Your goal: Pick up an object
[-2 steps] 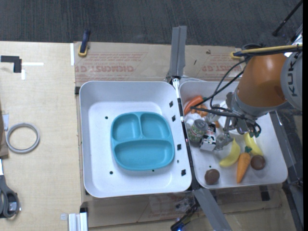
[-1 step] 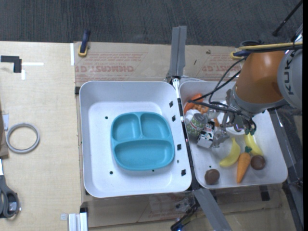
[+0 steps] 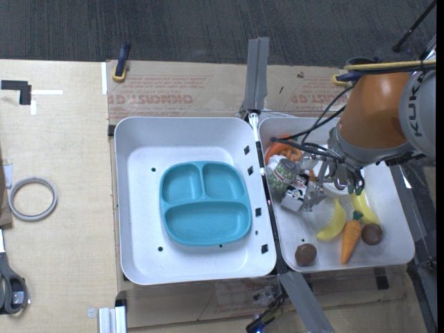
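Note:
The right bin (image 3: 388,255) holds several small items. A green and white can (image 3: 279,173) lies on its side near the bin's left wall, with an orange piece (image 3: 281,149) behind it. A yellow banana (image 3: 334,222), an orange carrot (image 3: 350,237) and two brown round things (image 3: 305,254) (image 3: 372,234) lie toward the front. My gripper (image 3: 312,188) hangs low over the middle of this bin, just right of the can and above a small white and black object (image 3: 294,198). The wrist and cables hide what lies beneath it.
The left bin (image 3: 139,255) holds a teal divided plate (image 3: 205,203). A grey tape ring (image 3: 31,198) and scissors (image 3: 12,291) lie on the bench at far left. A grey post (image 3: 257,75) stands behind the wall between the bins.

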Tool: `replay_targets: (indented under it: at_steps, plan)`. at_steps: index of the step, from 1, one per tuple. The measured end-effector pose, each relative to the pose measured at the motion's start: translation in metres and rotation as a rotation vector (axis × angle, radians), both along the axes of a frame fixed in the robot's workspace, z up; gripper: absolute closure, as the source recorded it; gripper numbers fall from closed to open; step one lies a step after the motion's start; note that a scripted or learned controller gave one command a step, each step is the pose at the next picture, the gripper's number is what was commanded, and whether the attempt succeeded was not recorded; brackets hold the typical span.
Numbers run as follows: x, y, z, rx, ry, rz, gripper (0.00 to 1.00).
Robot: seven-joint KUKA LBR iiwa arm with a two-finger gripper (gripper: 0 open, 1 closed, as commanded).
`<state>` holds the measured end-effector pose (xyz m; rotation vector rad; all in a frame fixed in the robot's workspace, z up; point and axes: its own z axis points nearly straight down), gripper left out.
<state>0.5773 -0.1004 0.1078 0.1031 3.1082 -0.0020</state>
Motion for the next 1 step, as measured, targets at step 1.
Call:
replay_targets:
  at_steps: [1]
  plan:
    - [0.0279,-0.0095,-0.0004,0.003,0.001,-0.103,0.00]
